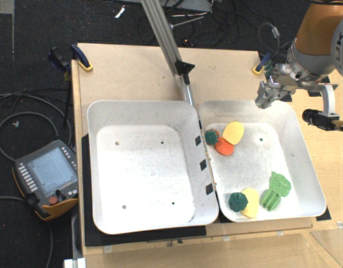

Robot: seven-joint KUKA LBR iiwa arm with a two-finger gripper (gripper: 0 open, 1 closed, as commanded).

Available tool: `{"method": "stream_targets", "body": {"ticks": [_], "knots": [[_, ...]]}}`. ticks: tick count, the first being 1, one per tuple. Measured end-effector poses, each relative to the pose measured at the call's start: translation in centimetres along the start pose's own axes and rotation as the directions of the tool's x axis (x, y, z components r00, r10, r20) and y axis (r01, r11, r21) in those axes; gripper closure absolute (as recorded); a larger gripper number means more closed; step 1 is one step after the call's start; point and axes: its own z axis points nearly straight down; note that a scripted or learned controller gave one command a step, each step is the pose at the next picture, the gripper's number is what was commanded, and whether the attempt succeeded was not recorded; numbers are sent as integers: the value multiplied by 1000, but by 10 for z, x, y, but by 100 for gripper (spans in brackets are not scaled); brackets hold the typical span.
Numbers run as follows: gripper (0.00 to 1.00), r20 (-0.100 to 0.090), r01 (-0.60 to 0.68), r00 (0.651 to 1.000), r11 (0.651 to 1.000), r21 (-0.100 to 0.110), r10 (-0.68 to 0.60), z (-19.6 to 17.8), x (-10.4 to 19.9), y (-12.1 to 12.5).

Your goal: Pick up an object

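Gripper (266, 98) hangs over far rim of right white bin (305, 166), nothing visibly between fingers; whether spread or closed, cannot tell. Candidates well apart from it: yellow rounded soft piece (233, 132) touching orange piece (225, 148); green leafy toy (277, 190) near front. Risk: pieces clustered, descent nudges neighbour or grabs two; rim strike possible.

So the gripper (264, 100) hangs over the back rim of the right bin (283, 149). Inside that bin, toward the back-left, there's a yellow piece (233, 132) touching an orange one (225, 148); near the front sit green (276, 190), yellow (251, 201) and dark teal (237, 201) toys, maybe plastic veggies.
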Motion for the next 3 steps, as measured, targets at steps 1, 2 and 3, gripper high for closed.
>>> {"method": "stream_targets", "body": {"ticks": [1, 2, 3], "knots": [[100, 0, 0, 1000, 1000, 4, 0, 13, 57, -6], [100, 0, 0, 1000, 1000, 3, 0, 24, 114, -3], [100, 0, 1, 1000, 1000, 4, -1, 30, 172, -10]]}}
